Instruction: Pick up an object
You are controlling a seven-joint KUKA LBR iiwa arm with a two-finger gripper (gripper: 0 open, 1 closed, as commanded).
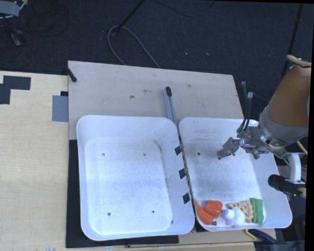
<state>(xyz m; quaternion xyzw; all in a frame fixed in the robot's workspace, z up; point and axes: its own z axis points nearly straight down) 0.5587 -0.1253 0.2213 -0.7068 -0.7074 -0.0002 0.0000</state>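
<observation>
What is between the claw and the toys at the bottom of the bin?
Nothing visible. The claw hangs over the bare middle of the right bin. The orange toy, the white one and the green one lie bunched along the near edge, with just open bin floor between them and the claw.

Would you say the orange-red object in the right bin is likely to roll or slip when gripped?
The orange-red object looks rounded and glossy, so it may slip between fingers. Wedged against the bin wall beside the white item, it probably won't roll far.

Right bin (217,166) floor bare except objects (231,211) crowded along its near rim
</observation>
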